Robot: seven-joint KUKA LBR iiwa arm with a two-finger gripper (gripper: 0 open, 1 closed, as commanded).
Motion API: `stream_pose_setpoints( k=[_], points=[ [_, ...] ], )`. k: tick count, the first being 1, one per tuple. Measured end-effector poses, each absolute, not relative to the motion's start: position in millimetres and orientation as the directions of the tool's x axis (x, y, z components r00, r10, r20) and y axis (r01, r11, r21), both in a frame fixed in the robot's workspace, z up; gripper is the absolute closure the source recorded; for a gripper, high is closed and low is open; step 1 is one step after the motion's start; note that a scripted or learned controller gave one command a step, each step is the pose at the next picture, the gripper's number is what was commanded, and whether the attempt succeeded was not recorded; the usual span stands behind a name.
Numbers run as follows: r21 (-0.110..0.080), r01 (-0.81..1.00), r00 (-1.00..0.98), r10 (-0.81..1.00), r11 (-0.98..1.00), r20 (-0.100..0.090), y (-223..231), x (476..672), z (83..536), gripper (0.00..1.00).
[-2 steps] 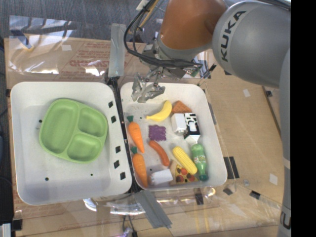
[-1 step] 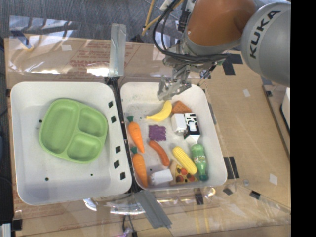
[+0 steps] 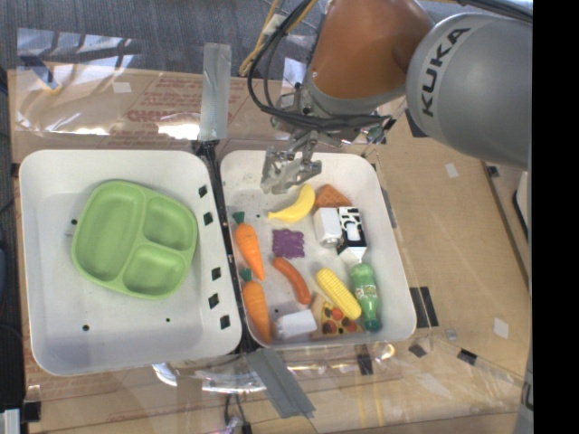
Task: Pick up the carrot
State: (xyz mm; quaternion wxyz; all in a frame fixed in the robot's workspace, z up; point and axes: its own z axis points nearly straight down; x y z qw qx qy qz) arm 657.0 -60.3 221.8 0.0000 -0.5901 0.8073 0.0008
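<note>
Two carrots in the right bin (image 3: 391, 242), both along its left wall. Upper carrot (image 3: 250, 250): orange, tapered, small green top toward the bin's far edge, tip toward the near edge, lying flat about mid-wall. Lower carrot (image 3: 255, 308): fatter, same orange, green stub at its top end, running down to the near-left corner, just below the first one. Just right of the upper carrot is a purple block (image 3: 289, 242); under that an orange-red sausage (image 3: 292, 280) lies diagonally. White box (image 3: 296, 324) sits at the near edge beside the lower carrot, pizza slice (image 3: 333, 318) next to it. Corn cob (image 3: 338, 294) and green bottle (image 3: 365, 295) are by the near-right corner. Black-and-white carton (image 3: 342, 227) near the right wall, orange wedge (image 3: 332, 196) behind it, banana (image 3: 295, 205) toward the far edge. Gripper (image 3: 290, 171) hangs over the far-left part of the right bin, just beside the banana, well apart from both carrots; nothing between its fingers, cannot tell open vs closed. Left bin (image 3: 45, 242) holds a green divided plate (image 3: 136, 238).
</note>
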Motion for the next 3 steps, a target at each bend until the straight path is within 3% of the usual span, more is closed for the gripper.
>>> stream_pose_setpoints(
  k=[1, 2, 3],
  points=[
    [-0.004, -0.99, 0.139, -0.99, -0.139, 0.0, -108, 657.4, 282, 1.0],
    [0.002, -1.0, -0.016, -1.0, 0.016, -0.003, -20, 637.6, 250, 1.0],
    [0.005, -0.993, 0.118, -0.993, -0.118, -0.002, -100, 633.8, 172, 1.0]
  ],
)
